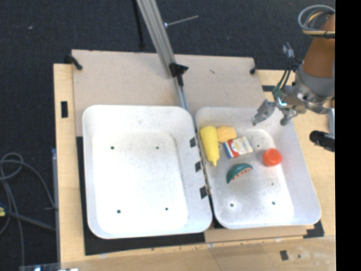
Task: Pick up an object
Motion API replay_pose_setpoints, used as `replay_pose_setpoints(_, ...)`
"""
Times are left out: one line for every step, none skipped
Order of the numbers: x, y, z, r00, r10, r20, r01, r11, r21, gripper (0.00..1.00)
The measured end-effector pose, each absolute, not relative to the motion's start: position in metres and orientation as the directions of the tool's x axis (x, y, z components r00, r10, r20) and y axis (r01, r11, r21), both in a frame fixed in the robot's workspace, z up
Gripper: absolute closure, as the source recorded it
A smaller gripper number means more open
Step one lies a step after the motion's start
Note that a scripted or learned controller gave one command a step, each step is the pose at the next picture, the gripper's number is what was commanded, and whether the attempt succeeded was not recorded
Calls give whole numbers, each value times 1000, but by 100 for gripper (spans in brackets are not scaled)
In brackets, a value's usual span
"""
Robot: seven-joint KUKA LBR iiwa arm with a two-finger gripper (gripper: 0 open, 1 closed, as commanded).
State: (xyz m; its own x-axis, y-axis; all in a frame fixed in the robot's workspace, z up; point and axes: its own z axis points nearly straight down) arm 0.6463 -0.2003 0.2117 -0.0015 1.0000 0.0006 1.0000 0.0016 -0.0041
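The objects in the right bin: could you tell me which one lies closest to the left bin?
The yellow mustard bottle, lying along the right bin's left wall.

light wooden surface sits on a dark speckled carpet floor that fills the top and left of the view. a paler tan board lies over the back part of the surface, held by small black clips at its corners. a black mat shows at the lower left under the bins. a grey slotted aluminium bar slants from the top down to a black bracket. thin grey cables loop over the floor at the left edge. light is even, with soft shadows.
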Motion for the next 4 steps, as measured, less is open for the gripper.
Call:
replay_pose_setpoints(647,-201,215,-5,1000,-3,1000,5,0,0)
replay_pose_setpoints(643,-200,153,-1,1000,-1,1000,1,-4,0)
replay_pose_setpoints(645,-201,105,1,1000,-2,1000,-1,6,0)
replay_pose_setpoints(647,-203,121,-2,1000,-5,1000,2,14,100)
